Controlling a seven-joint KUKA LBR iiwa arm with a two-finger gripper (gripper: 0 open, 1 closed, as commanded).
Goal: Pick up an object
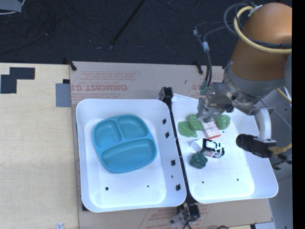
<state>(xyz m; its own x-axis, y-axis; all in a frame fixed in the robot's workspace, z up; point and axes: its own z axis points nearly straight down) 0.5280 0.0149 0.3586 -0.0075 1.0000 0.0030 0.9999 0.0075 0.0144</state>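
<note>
The hand (208,112) is lowered into the far part of the right bin (248,185), and whether it is open, closed or gripping anything cannot be told, since the wrist hides it. The objects are clustered right at it: a green lump (189,127) just to its left, a second green piece (222,121) just to its right, a red-and-white packet (211,128) directly on its near side, and a black-and-white toy (213,148) and a dark green lump (198,161) nearer still. The bin floor is flat and white with free room on its near half, while a blue divided plate (125,142) is left alone in the left bin (86,128), well apart from the hand.
</note>
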